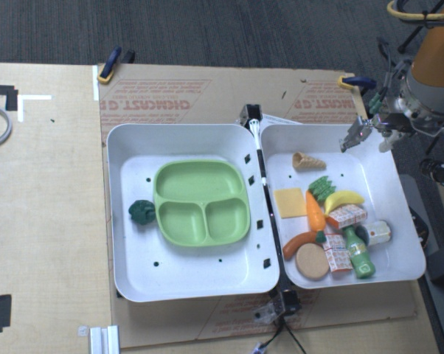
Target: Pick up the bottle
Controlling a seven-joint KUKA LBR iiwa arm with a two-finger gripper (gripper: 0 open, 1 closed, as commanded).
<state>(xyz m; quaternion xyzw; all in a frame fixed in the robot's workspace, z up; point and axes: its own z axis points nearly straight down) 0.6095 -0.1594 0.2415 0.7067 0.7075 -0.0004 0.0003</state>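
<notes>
Nearest the camera sits the near edge of the cardboard sheet [229, 317] under both bins, and on it the left bin [126, 271], which holds a large green divided tray [202, 203] with a small dark green broccoli piece [141, 211] just to its left. To its right, the right bin [399, 190] carries a crowded heap toward its near side: a yellow cheese slice [289, 202], an orange carrot [315, 211], a banana [344, 199], a sausage [299, 243], a round tan cookie [311, 261], small cartons, and a cone-shaped piece [308, 161] lying apart at the far side. The bottle [358, 254], green with a red and white label, lies on its side at the near right of that heap, touching a carton and the pieces around it. The arm [428, 72] hangs over the bin's far right corner, and its gripper [352, 136] is well apart from the bottle, holding nothing; it is small and blurred here, so whether the claw is spread or closed I cannot tell. The likely trouble is the crowding: a descent onto the bottle could catch a neighbouring carton instead, or the round body could roll out from the fingers.
</notes>
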